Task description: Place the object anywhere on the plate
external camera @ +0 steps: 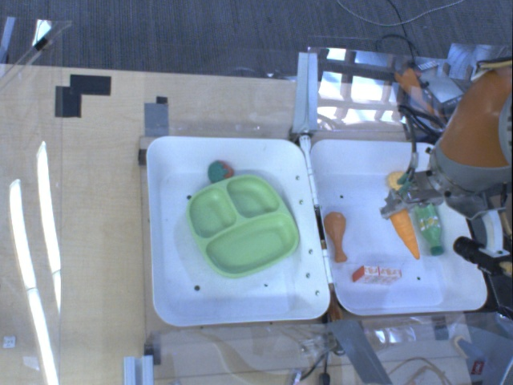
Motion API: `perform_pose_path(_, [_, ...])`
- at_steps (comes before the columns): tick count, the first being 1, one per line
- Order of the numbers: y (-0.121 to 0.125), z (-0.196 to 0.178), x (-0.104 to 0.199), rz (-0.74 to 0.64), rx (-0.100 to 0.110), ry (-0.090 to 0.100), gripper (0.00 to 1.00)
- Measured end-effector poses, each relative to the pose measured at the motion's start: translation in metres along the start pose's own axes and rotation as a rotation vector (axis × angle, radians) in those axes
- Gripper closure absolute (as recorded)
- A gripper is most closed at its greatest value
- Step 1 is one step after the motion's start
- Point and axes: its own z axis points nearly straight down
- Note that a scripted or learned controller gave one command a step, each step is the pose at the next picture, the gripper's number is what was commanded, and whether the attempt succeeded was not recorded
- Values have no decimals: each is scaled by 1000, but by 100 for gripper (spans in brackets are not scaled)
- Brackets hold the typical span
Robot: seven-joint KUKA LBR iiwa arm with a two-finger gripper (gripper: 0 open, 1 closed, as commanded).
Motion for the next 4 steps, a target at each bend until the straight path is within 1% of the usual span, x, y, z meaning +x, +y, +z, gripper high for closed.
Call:
perform_pose_path(1, [5, -32, 67, -164, -2, 2, 100])
perform_pose_path(2, [40, 2, 105, -230, 3, 3, 100])
perform_pose_path(3, [67, 0, 161, -368, 0, 4, 100])
perform_pose_path(4, [67, 0, 161, -368, 0, 4, 0])
